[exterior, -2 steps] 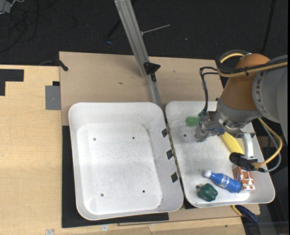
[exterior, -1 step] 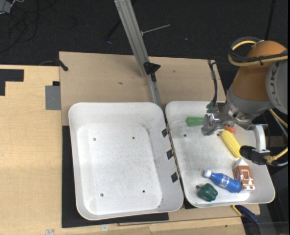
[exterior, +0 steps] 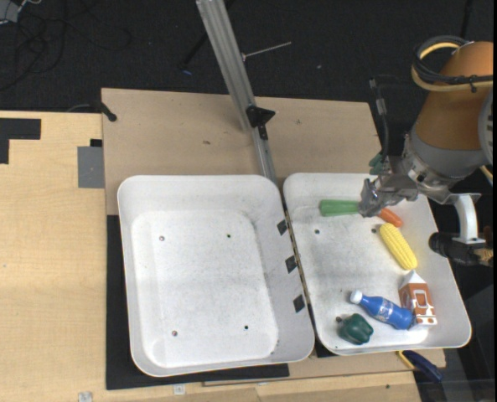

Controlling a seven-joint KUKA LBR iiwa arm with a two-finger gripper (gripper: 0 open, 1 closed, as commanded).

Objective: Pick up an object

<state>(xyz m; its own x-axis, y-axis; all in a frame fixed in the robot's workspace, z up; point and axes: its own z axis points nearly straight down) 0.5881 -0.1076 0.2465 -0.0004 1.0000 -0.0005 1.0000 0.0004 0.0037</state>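
A: How much room is there around the right bin?

B: Its left rim touches the left bin; three black clips sit along that seam. A metal rail runs from the seam's far end up and away. The arm hangs over the right bin's far right corner. The bin's middle floor is bare.

A: And the gripper?

B: Low over the far part of the right bin, at the green stick. I cannot tell how the fingers stand, or whether the stick is between them.

A: How does the stick lie?

B: Flat, long axis across the bin, free end pointing at the seam, other end at the gripper.

A: What else is in that bin?

B: A small orange piece just beside the gripper, a corn cob angled toward the near right corner, then a blue bottle, a red carton and a dark green pepper along the near rim.
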